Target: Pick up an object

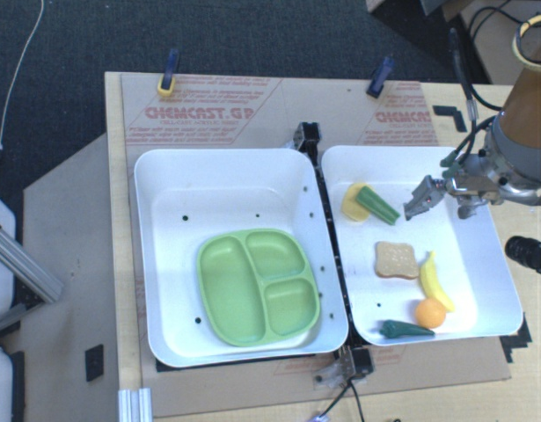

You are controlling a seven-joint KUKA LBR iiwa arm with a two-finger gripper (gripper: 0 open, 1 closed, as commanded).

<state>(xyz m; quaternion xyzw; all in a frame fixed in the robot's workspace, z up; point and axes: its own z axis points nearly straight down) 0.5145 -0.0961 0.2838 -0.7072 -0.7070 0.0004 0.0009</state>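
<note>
We start at the gripper point(442, 199), which hangs over the upper part of the right bin point(508, 271). Its two dark fingers point(421, 199) stand apart and nothing sits between them, so we read it as open and empty. From where we look it appears raised above the bin floor, though its height is hard to judge.

Just to the left of the fingertips lies a green cucumber-like piece point(376, 205), slanted, with its upper end resting against a yellow lemon-like piece point(354, 202). Those two are the nearest candidates.

Lower in the same bin we have a slice of toast point(396, 260), a banana point(434, 280) just beside it, an orange point(431, 313) touching the banana's lower end, and a dark green pod point(405, 329) along the near wall.

Over in the left bin point(156, 236) a green divided plate point(257, 285) lies flat.

So we call this the approach step: nothing has been picked yet. The next move, as we judge it, calls for a short shift left and a descent, with the fingers set across the narrow width of the green piece. The trouble is the yellow piece touching it; one finger has to come down clear of it, or both will just get shoved aside.
</note>
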